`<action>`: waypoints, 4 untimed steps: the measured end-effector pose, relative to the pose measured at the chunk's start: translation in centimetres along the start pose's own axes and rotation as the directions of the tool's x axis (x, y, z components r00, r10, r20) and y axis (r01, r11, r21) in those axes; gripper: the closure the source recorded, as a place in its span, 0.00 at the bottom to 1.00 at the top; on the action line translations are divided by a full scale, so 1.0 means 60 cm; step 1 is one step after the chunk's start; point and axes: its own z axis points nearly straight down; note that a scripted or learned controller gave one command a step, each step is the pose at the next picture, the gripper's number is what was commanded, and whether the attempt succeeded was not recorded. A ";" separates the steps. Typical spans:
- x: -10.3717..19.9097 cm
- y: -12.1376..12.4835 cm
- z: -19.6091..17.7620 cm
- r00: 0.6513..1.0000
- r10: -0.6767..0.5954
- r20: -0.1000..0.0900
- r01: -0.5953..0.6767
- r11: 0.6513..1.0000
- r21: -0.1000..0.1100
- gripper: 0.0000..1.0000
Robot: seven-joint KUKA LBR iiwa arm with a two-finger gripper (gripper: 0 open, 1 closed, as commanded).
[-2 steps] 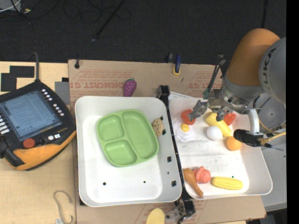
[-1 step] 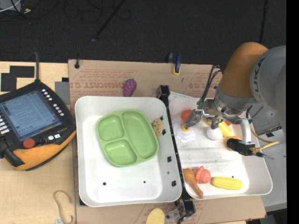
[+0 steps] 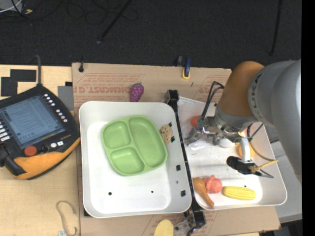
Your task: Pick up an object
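My gripper point(image 3: 204, 135) is low in the back left part of the right bin point(image 3: 275, 193), its fingers spread apart with bare bin floor between them. A small red-orange thing point(image 3: 196, 120) lies just behind it, close to the bin's back wall and partly hidden by the gripper. Along the front of the same bin lie an orange carrot point(image 3: 203, 190), a pink lump point(image 3: 213, 184) touching it, and a yellow corn cob point(image 3: 239, 193). Nothing is between the fingers.
The left bin point(image 3: 98, 191) holds a green divided plate point(image 3: 134, 144) and a speckled cookie-like piece point(image 3: 167, 132) by its right wall. A purple grape bunch point(image 3: 137, 91) and a yellow lemon point(image 3: 164, 227) lie outside the bins. A teach pendant point(image 3: 34, 127) sits far left.
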 end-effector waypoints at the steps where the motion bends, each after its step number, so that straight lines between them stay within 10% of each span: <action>1: 0.000 -0.001 0.009 1.000 0.005 0.000 -0.005 1.000 -0.002 0.00; 2: -0.003 -0.001 -0.010 1.000 0.012 -0.002 -0.012 1.000 -0.002 1.00; 4: -0.013 0.016 -0.201 1.000 0.003 0.002 -0.003 1.000 -0.009 1.00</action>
